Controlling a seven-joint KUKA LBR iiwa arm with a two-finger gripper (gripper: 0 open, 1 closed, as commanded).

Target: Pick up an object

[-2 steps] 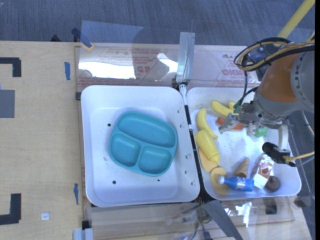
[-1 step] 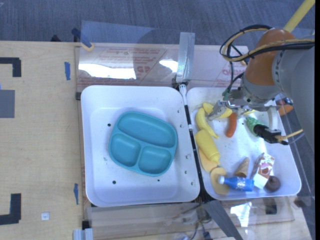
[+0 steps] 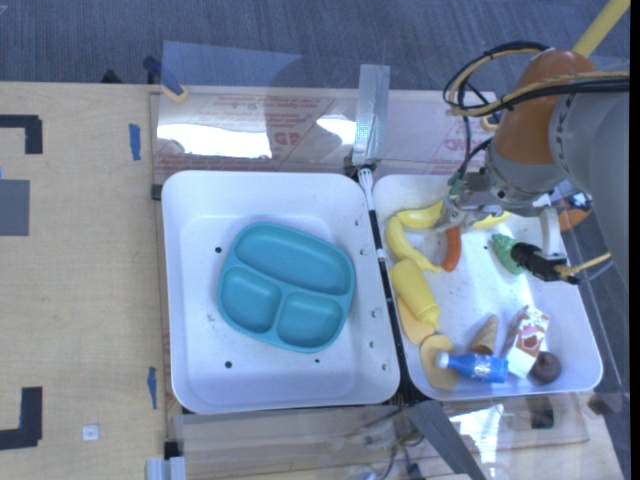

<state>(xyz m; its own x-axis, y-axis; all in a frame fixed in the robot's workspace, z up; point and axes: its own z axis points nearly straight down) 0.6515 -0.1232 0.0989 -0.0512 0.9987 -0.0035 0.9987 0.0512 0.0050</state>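
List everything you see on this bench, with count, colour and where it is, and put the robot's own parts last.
bins: two, white, side by side on the bench
divided plate: one, teal, middle of left bin
banana: one, yellow, upper left of right bin
squeeze bottle: one, yellow, left side of right bin
carrot: one, orange, under the tool
blue bottle: one, near edge of right bin
small carton: one, white and red, lower right
arm: one, grey with orange band, from the right
tool: one, above the carrot

Pale wood-grain worktop, matt. Two shallow white plastic bins, smooth, slight sheen. Teal three-compartment plastic plate, smooth, satin. Yellow plastic banana, glossy. Clear film sheet behind bins, reflective.
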